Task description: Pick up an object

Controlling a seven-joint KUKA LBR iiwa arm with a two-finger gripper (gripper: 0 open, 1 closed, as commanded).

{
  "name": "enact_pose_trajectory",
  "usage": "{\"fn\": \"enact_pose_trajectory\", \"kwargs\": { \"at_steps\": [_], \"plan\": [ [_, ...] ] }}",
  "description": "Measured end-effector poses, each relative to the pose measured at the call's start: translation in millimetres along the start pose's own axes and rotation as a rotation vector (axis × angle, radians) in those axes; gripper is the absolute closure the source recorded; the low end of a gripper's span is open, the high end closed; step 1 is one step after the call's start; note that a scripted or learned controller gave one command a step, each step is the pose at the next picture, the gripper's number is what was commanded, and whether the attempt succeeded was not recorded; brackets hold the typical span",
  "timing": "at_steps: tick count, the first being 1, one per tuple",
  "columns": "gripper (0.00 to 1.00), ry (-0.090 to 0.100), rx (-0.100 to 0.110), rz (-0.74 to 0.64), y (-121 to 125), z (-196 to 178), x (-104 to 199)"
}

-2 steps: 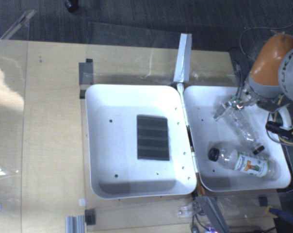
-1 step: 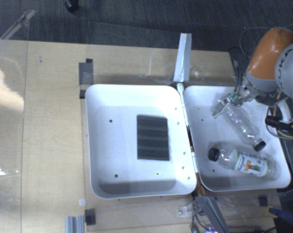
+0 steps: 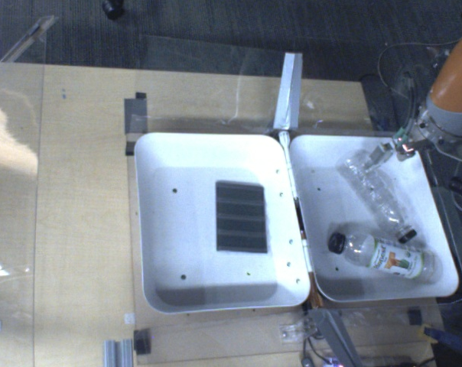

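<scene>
Two shallow white bins sit side by side on the wooden bench (image 3: 78,228). The left bin (image 3: 162,205) holds a single dark ribbed block (image 3: 241,216), lying flat near its middle. The right bin (image 3: 323,205) has the rest of the things. A clear plastic bottle with a black cap and an orange and green label (image 3: 380,254) lies on its side near the front edge, cap pointing toward the divider between the bins. Behind it, running from the back of the bin down toward the bottle, lies a crumpled piece of clear plastic (image 3: 372,182), hard to make out against the white floor; a small black bit (image 3: 408,236) sits at its lower end, just above the labelled bottle.

The arm (image 3: 454,90) comes in at the back right corner, its orange band showing above the grey wrist. The pincer (image 3: 403,147) hangs over the far right corner of the right bin, right at the upper end of the crumpled plastic. From here I cannot tell whether it is spread or closed, nor whether it touches the plastic; nothing is visibly caught in it

A metal bar (image 3: 288,90) stands up from the bench behind the seam where the bins meet
</scene>
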State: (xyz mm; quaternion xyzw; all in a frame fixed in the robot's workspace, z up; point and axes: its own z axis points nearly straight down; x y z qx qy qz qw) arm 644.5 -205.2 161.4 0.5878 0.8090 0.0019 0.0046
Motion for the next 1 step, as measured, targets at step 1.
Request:
{"fn": "enact_pose_trajectory", "kwargs": {
  "at_steps": [1],
  "plan": [
    [0.00, 0.000, -0.002, -0.173, 1.0, 72.6, 1.2]
  ]
}}
